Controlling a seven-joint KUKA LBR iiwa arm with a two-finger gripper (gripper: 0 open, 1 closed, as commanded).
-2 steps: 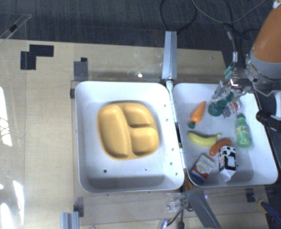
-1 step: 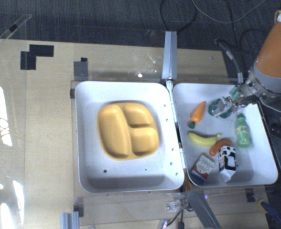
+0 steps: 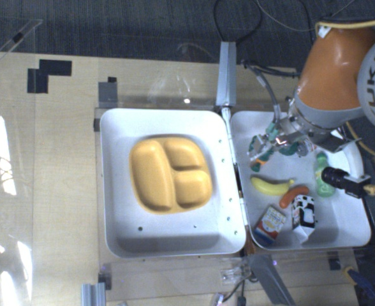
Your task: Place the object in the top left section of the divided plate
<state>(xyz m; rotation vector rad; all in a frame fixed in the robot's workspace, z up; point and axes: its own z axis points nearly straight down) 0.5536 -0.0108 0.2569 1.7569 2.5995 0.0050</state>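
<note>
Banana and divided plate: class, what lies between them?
In the camera view, between the banana and the yellow divided plate lie bare white bin floor and the bins' adjoining rims.

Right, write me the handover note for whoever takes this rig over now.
Hand: hovering over the upper part of the right white bin, above the toys; I can't make out its grip.
Yellow three-section divided plate: in the left white bin, all sections bare.
Right bin also holds a yellow toy banana, an orange-red sausage-shaped toy, a small black-and-white carton, a colourful flat packet and green pieces.
Done: nothing placed.
Left: pick an object, put it in the plate's top left section.
</note>
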